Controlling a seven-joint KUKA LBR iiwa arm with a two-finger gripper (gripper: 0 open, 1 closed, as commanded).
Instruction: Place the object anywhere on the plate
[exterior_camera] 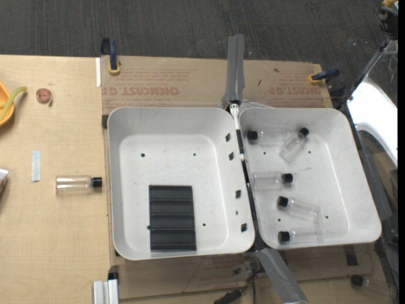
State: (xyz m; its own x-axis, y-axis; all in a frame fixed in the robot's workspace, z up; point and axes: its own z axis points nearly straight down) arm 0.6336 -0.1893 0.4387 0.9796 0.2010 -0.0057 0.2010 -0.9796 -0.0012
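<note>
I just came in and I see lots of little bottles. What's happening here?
Right now nothing is being handled. Five clear bottles with black caps, like this bottle, lie in the right bin. The left bin holds a dark ribbed plate with nothing on it yet. One more bottle lies on the bench, outside the bins.

Showed at the far right edge as 1 pale, curved arm link (374, 109), slanted from upper left down to lower right, partly cut by the border.
</note>
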